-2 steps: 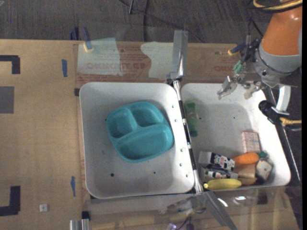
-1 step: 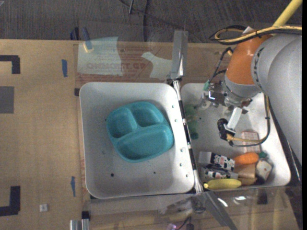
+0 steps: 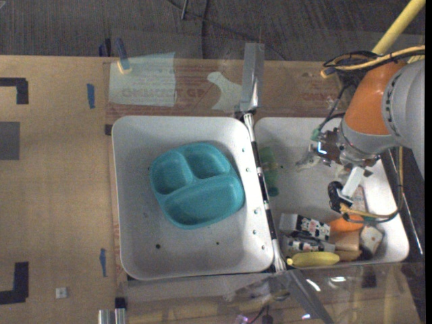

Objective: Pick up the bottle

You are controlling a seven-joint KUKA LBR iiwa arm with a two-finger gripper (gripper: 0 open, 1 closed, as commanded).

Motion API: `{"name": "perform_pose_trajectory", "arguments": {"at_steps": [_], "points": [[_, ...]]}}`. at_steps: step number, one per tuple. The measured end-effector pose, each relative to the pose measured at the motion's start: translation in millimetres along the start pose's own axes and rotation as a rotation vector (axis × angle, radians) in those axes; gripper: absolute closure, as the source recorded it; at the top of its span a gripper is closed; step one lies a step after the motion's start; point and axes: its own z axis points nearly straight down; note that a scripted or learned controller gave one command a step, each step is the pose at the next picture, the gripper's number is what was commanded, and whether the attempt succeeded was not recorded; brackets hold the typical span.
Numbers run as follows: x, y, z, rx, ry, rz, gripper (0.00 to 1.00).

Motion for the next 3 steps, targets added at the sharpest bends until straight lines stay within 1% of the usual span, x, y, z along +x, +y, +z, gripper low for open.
{"name": "perform_pose_trajectory", "arguments": {"at_steps": [1,2,3], "points": [[-28,-53,-2,-0.004,0.008,0.076,0.00],[-62,-88,-1,-0.007,0.003,0.145,0.00],[-23,-118,-2,-0.015,0.003,0.340,0.00]]}}
